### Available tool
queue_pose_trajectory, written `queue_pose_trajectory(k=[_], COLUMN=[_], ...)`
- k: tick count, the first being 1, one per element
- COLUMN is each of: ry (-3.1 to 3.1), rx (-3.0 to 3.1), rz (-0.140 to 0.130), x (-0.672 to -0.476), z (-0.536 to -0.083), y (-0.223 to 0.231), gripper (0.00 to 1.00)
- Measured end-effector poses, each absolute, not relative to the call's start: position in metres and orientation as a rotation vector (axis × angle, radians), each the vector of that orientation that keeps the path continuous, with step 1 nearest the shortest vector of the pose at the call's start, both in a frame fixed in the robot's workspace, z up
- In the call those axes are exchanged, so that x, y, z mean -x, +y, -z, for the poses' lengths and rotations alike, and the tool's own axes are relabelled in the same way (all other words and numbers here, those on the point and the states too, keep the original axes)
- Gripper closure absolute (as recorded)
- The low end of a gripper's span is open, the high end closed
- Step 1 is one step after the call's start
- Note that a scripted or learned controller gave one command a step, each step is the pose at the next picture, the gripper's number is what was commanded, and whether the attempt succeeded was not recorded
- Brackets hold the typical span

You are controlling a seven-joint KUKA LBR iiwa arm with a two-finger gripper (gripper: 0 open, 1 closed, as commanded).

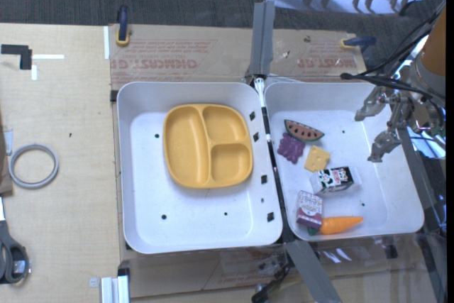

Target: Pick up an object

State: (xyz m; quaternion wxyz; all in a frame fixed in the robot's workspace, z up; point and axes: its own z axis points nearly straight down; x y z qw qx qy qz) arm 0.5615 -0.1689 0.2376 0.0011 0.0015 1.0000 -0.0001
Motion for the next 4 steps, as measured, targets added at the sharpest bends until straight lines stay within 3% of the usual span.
queue_pose_trajectory(k=[1,2,3,4], ry=[3.122,3.091,2.823,2.778], rx=[-0.336,-0.552,-1.373,-1.466], rz=[0.000,0.001,0.002,0.002], x=[-0.567,-0.595,-0.631,-0.562], z=[-0.173,-0.092,-0.092,-0.092], y=[-0.148,-0.111,-0.107,-0.134], gripper=[0.00,0.00,0.00,0.00])
